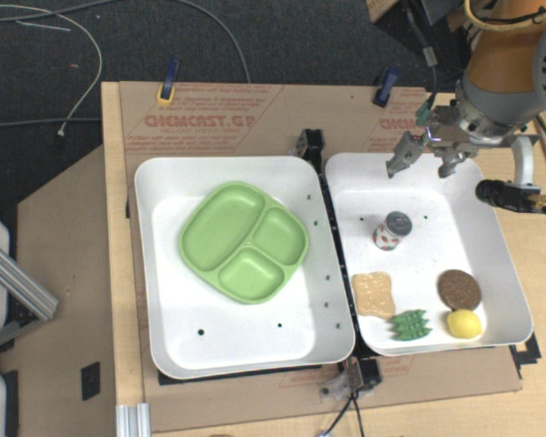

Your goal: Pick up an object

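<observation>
Spanning most of the view, the bench (118, 244) carries two white bins side by side, cardboard sheet underneath clipped at the far edge, prob. to keep things from sliding. Left bin (164, 317) holds a green divided plate (244, 241), set askew near the middle, w/ bare floor all round it. Right bin (491, 244) has the pickable stuff: brown round cookie (459, 289), tan cracker (374, 294), small can (393, 229) lying near the centre, yellow lemon (464, 323), green leafy bit (408, 324). Most cluster along the near rim; cracker sits just beside the dividing wall, so approach there is tight. The can is well apart from the rest, w/ open room on all sides, so likely the easiest target. Arm's gripper (429, 157) hangs over the right bin's far rim, jaws spread, nothing between them.
</observation>
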### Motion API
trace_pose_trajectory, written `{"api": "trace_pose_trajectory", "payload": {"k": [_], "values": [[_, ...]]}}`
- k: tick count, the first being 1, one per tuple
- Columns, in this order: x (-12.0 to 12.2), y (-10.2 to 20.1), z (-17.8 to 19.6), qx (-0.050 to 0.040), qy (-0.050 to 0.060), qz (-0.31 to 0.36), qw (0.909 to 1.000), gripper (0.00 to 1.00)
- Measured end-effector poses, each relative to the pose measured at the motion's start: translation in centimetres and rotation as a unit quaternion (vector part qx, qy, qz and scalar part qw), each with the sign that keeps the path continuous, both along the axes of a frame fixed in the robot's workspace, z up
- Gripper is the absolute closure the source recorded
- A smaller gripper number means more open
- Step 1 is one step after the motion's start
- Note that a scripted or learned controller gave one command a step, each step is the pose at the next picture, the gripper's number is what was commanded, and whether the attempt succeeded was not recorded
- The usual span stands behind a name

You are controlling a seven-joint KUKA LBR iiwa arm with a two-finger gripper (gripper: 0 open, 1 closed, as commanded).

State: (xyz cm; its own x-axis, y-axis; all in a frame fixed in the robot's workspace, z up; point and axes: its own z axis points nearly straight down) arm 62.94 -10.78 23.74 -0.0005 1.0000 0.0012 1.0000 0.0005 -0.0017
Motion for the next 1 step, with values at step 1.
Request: {"api": "trace_pose_trajectory", "payload": {"k": [1], "values": [[0.01,0.0,0.02,-0.0001,0.0,0.0,1.0,0.0]]}}
